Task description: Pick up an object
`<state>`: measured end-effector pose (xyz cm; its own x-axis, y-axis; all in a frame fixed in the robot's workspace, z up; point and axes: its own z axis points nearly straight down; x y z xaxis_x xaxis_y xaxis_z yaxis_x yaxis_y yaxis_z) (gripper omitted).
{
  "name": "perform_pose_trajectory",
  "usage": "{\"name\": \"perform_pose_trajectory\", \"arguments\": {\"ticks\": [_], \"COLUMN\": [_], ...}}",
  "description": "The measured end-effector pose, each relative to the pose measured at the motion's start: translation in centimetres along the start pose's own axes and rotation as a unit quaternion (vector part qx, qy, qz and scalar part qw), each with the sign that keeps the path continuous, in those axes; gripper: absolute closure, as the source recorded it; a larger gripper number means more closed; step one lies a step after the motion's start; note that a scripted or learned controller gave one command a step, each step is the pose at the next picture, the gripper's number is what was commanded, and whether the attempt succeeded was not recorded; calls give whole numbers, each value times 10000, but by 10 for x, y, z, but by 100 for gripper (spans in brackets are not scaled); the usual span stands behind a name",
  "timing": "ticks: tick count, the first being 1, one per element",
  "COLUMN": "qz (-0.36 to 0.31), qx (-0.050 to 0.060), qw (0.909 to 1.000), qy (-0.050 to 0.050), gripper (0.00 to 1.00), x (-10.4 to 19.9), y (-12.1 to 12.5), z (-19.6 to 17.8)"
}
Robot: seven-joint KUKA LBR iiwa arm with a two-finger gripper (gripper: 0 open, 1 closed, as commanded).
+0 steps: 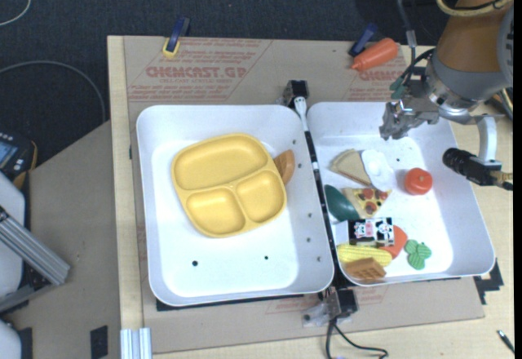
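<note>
Camera view: I am seeing the end effector [397, 127] hovering over the right bin [466, 219], grip state indeterminable, nothing lifted; pickup remaining undone.

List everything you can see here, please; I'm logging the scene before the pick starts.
white bins: two, side by side on the bench
divided plate: one, yellow, left bin
brown toy piece: one, at the plate's right edge, left bin
toy tomato: one, red, right bin
white piece: one, right bin, left of the tomato
tan wedge: one, right bin
pizza slice toy: one, right bin centre
dark green piece: one, right bin's left side
black-and-white block: one, right bin front
corn toy: one, yellow, right bin front
green leafy toy: one, right bin front
orange clamp: one, behind the right bin
arm: one, grey with orange band
hand: one, over the right bin's back
</note>
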<state>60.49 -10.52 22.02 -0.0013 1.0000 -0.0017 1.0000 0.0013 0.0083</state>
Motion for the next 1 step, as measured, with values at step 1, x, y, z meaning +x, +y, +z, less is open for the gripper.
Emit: {"name": "perform_pose_trajectory", "arguments": {"ticks": [1], "qz": [-24], "qx": [12], "qw": [10000], "qy": [11], "gripper": [100], "x": [45], "y": [26], "z": [-11]}}
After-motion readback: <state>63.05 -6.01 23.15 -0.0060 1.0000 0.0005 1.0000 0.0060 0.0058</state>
